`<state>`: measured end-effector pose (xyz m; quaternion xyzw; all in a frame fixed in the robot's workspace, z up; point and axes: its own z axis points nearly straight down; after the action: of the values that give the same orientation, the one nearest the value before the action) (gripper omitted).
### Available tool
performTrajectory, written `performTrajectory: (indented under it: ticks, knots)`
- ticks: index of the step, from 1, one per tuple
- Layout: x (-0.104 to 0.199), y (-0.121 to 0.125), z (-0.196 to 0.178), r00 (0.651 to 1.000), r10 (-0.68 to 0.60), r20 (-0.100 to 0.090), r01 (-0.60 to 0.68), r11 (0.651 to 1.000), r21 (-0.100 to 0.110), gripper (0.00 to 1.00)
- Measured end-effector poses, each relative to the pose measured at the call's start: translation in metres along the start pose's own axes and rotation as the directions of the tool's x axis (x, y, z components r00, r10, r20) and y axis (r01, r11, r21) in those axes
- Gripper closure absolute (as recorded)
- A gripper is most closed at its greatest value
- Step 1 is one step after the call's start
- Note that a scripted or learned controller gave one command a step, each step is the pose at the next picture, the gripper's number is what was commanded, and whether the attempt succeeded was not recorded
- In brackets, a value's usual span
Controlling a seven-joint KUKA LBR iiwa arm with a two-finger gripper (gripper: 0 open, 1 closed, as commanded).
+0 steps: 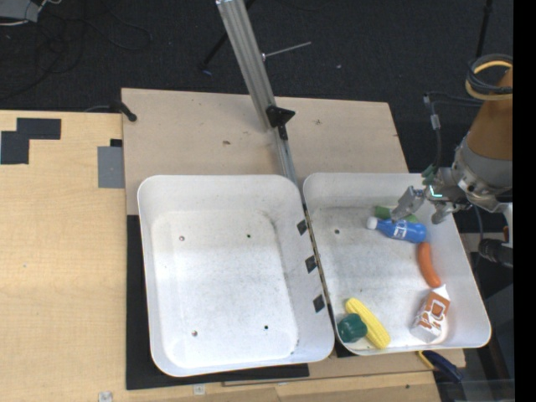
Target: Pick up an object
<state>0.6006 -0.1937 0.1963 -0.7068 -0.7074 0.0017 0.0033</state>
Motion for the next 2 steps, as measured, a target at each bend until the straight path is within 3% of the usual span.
performTrajectory:
  ticks: [1, 2]
  knots:
    - [0.000, 0.001, -0.003, 1.000, -0.002, 0.002, 0.002, 1.000, -0.004, 0.00]
    - [0.006, 0.006, 0.059, 1.000, -0.004, 0.000, 0.004, 1.000, 0.001, 0.00]
